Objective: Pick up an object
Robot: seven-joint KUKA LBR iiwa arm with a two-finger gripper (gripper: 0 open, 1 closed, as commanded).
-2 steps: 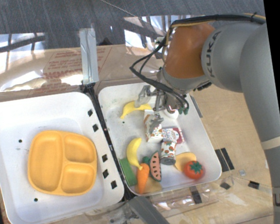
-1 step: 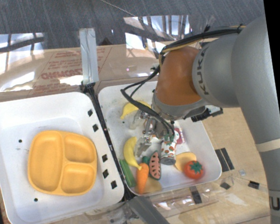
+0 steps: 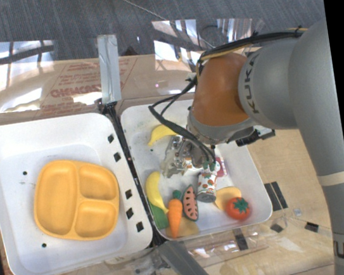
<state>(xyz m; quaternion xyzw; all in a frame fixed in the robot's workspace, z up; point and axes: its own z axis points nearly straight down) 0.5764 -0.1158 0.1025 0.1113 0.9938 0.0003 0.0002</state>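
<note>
Landmark: right bin (image 3: 247, 161). Left bin (image 3: 7, 190) sits just beside it on its left, holding a divided tray (image 3: 75, 198). In right bin: gripper (image 3: 181, 158) near centre; banana (image 3: 154, 191) at left wall; carrot (image 3: 175, 216), watermelon slice (image 3: 190, 202) near front; tomato (image 3: 237, 208) at front right.

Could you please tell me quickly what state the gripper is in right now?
Gripper: low in the right bin over the toy food; whether open or closed cannot be told.
</note>
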